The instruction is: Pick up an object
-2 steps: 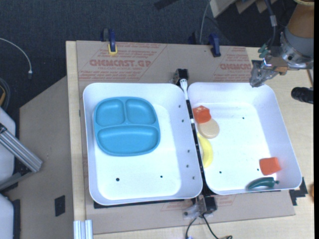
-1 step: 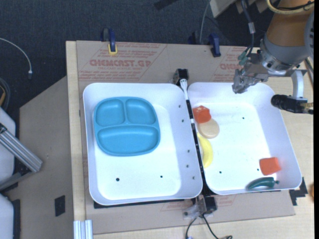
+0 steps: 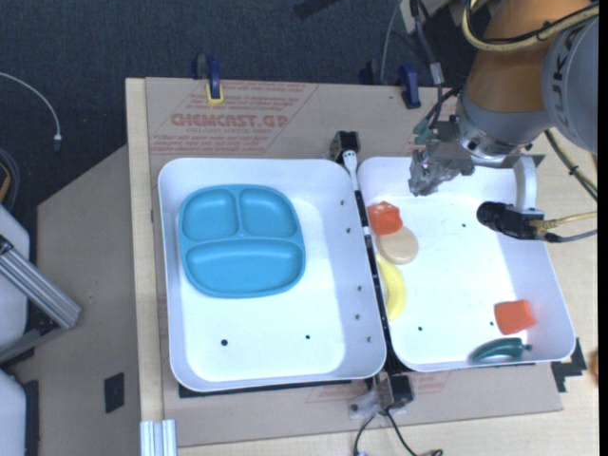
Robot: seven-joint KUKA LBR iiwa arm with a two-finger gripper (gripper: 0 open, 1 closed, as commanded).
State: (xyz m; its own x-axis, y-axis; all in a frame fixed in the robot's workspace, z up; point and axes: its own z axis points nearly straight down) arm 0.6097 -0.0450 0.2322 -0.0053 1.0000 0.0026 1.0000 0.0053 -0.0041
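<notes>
jaws over the right bin, far corner

the jaws hang above the bin floor; open or closed, i cannot tell. the orange block lies just below-left of them.

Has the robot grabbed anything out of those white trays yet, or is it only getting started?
Nothing looks picked up yet. The gripper hangs over the right bin, near its far edge. The orange piece, beige disc, banana, orange block and green item all lie in the bin. Reaching, closing and lifting remain.
</notes>
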